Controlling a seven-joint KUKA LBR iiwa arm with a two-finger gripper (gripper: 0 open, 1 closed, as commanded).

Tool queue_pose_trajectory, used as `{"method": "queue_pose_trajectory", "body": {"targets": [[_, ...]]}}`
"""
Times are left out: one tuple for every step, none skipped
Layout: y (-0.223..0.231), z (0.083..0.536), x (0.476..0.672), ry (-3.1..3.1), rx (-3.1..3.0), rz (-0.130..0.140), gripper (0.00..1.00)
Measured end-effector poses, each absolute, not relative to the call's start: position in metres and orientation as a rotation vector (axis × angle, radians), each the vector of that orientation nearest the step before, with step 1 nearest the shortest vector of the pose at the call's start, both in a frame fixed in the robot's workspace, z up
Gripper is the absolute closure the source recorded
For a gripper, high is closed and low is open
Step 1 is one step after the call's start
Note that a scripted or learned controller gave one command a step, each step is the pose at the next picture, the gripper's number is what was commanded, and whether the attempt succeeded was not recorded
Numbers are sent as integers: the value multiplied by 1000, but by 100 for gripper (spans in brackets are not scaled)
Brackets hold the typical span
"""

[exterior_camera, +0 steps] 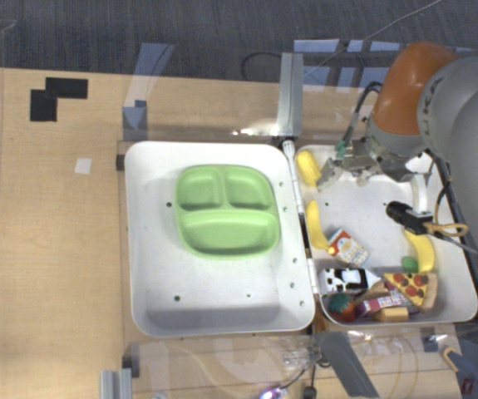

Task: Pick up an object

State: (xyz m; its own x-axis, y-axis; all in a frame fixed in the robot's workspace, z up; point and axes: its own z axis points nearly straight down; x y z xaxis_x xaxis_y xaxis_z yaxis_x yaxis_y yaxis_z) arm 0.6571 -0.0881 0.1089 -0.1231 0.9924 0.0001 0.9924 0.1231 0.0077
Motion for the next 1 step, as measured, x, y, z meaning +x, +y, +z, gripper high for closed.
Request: {"method": "queue_pose_trajectory", "body": {"targets": [[-91, 90, 605, 2329, 2094, 15, 0]]}}
